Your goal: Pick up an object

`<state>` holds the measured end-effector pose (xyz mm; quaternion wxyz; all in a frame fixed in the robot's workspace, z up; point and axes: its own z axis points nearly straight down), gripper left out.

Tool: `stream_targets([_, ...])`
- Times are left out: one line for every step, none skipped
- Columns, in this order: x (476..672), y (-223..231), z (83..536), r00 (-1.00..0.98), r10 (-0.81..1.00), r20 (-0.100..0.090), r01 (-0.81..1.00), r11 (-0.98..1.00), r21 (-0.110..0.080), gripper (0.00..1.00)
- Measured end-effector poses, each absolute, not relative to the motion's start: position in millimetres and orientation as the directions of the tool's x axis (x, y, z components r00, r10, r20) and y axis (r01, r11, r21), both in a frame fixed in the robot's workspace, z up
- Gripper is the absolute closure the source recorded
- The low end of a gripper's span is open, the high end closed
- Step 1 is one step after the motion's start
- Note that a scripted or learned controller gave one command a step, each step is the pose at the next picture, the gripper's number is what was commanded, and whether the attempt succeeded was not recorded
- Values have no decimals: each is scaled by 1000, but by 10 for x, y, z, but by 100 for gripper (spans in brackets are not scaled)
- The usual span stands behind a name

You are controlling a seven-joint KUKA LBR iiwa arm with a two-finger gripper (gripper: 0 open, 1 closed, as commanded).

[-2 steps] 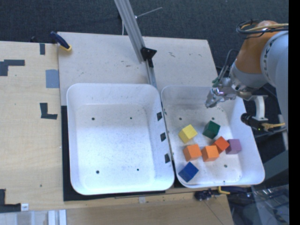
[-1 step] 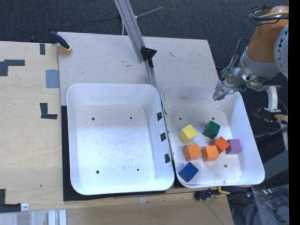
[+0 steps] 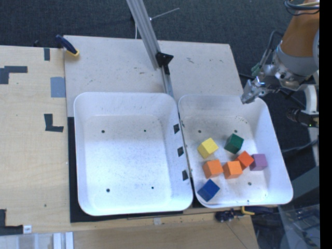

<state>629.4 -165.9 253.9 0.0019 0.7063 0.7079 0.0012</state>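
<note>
White plastic forms the two shallow bins lying side by side on the bench (image 3: 129,61); the left bin (image 3: 83,108) has speckled marks on its floor, and the right bin (image 3: 275,139) holds seven small blocks gathered in its nearer half; a yellow block (image 3: 207,147) lies towards the middle, with a dark green block (image 3: 234,142) just beside it to the right; below them sit an orange block (image 3: 212,168) and a second orange block (image 3: 233,169), close together; a red-orange block (image 3: 245,159) touches a purple block (image 3: 258,162) near the right wall; a blue block (image 3: 208,190) lies nearest the front rim; the tool (image 3: 249,95) hangs over the far right corner of the right bin, well apart from the blocks, with nothing seen in it; whether it is wide or narrow I cannot tell; a grey metal bar (image 3: 142,22) slants across the bench behind the bins.
</note>
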Motion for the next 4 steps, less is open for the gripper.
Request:
stream_targets([6242,-1073,2585,-7,1000,2,1000,7,-1,100])
stream_targets([6164,-552,2631,-7,1000,2,1000,7,-1,100])
stream_targets([6063,26,2642,-7,1000,2,1000,7,-2,100])
stream_targets([5836,518,2491,-6,1000,1,1000,6,-4,100])
